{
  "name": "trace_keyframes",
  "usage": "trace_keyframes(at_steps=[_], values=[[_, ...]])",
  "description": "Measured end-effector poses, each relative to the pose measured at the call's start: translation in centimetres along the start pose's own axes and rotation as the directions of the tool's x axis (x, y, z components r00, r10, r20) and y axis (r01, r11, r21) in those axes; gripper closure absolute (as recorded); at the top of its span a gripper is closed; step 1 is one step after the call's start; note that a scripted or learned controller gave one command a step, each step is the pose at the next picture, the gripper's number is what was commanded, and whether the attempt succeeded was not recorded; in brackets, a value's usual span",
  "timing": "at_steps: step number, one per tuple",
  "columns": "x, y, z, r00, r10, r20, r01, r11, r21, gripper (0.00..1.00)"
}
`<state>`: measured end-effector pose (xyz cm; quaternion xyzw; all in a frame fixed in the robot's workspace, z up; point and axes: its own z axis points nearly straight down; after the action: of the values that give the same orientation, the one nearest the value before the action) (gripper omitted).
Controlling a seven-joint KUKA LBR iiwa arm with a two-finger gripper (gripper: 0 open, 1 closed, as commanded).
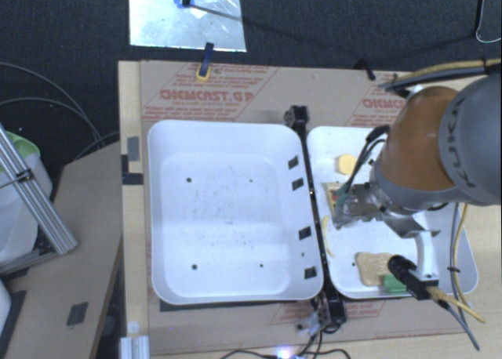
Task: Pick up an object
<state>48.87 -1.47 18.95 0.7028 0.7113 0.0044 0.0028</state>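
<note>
While low over the right bin (pixel 463 271), reaching for an object; fingers (pixel 342 207) state impossible to tell; next, closing around the yellow piece (pixel 346 164) or tan sponge (pixel 372 266)

White bins (pixel 227 138), brown cardboard (pixel 259 87) with red lettering, grey arm (pixel 471 142) with orange band, yellow piece (pixel 347 164), tan sponge (pixel 372 268), green object (pixel 394 284).

At right of frame, the arm (pixel 427 142) reaches over the right bin (pixel 463 263), its pincer (pixel 343 207) low beside a yellow piece (pixel 346 164) and tan sponge (pixel 372 268).
</note>
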Motion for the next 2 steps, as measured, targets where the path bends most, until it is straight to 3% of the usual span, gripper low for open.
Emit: trace_keyframes(at_steps=[1, 2], values=[[6.6, 0.2, -11.2, 1.0, -0.002, -0.002, 0.002, 1.0, -0.004, 1.0], [4.6, 0.2, -21.3, 1.0, 0.008, 0.001, -0.008, 1.0, -0.005, 1.0]])
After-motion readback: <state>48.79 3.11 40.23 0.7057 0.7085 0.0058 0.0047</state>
